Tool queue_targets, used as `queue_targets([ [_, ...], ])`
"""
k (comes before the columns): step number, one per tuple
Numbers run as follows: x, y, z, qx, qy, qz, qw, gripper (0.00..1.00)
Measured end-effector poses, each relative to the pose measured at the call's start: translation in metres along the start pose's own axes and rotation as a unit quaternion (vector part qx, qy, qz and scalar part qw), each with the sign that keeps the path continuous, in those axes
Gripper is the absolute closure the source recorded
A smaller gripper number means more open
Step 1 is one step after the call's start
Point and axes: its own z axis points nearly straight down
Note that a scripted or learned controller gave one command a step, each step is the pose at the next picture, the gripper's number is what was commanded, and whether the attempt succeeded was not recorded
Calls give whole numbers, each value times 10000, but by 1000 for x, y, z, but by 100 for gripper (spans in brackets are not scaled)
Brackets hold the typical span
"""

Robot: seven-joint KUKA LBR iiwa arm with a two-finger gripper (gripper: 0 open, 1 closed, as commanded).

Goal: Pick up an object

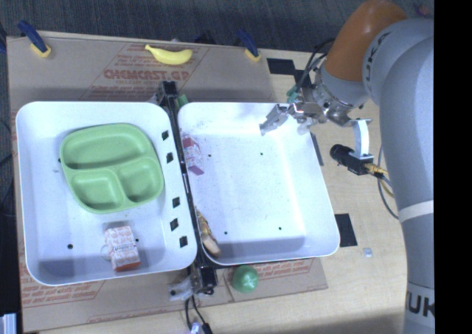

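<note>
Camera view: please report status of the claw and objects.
Claw over right bin's upper edge, nothing between fingers. Green tray, small carton in left bin. Nothing obstructing.

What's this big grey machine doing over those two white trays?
It is a robot arm set to pick up an object. Its gripper hangs over the upper right corner of the right bin, with nothing seen in it. The left bin holds a green divided plate and a small red and white carton. A yellow banana and a green ball lie outside the bins.
</note>
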Motion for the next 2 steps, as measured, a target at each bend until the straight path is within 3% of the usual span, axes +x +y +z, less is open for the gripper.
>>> queue_targets([
  [1, 38, 19, 89, 27, 9, -5, 10000, 0],
  [2, 37, 20, 77, 17, 2, -25, 10000, 100],
])
